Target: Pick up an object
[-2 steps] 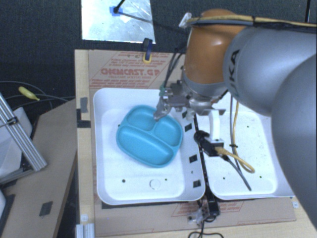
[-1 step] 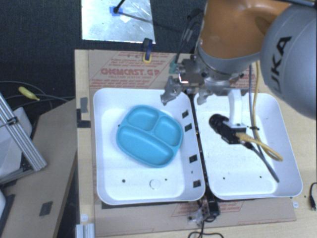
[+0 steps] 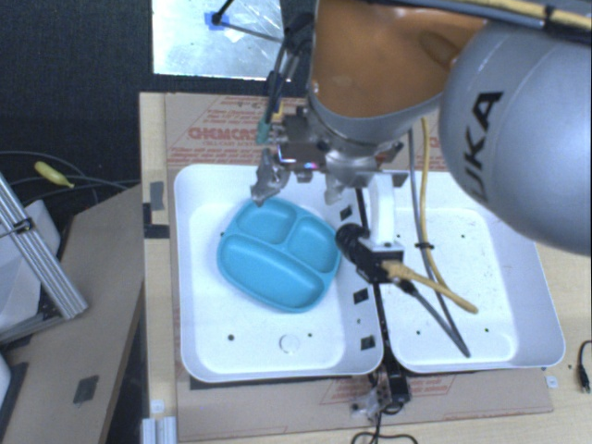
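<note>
The arm (image 3: 435, 72) filled the upper right of the view, its orange band above the wrist and its gripper (image 3: 296, 191) low over the far edge of the left bin (image 3: 199, 276). One finger (image 3: 266, 185) stood at the far rim of the plate (image 3: 279, 255); the other (image 3: 331, 191) was well to its right, so the claw stood wide. Nothing lay between the fingers.

The plate, a blue divided dish, lay flat in the middle of the left bin, slightly askew, its far corner just under the left finger. The step in hand was probably the descent for a grasp. A flat dish gives little to pinch, so the rim looked the best hold: one finger outside the far edge, the other inside a compartment, then closing slowly. A grip taken too near the corner would likely let the plate pivot or slip out on the lift.

The right bin (image 3: 499, 285) held no loose object that I could make out. A yellow hose (image 3: 425, 280) and dark cables (image 3: 444, 317) trailed from the wrist across its floor, and a black fitting (image 3: 356, 248) sat over the divide between the bins, just beside the plate's right edge. That fitting might brush the plate as it comes up. Small holes dotted both bin floors.
</note>
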Controlling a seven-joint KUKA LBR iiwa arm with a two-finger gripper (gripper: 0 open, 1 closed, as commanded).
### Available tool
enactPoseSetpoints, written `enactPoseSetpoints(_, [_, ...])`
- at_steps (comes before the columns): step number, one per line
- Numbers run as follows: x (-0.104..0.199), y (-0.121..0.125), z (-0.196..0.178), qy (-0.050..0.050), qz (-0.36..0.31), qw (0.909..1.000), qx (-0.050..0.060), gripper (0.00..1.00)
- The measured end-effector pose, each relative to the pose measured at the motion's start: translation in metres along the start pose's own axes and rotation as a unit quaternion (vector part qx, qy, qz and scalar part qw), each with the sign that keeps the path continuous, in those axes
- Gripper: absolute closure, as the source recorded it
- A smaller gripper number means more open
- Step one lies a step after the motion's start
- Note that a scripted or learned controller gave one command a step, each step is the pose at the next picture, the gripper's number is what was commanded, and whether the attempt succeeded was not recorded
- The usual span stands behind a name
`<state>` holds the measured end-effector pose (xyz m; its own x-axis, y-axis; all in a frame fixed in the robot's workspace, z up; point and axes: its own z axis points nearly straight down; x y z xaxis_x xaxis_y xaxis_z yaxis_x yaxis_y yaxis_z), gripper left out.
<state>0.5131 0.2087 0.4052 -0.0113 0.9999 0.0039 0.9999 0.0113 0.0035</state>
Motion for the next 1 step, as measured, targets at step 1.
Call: enactPoseSetpoints(1, [0.0257, -0.0271, -0.1385, 0.003, 0.001, 1.0000, -0.006, 0.00])
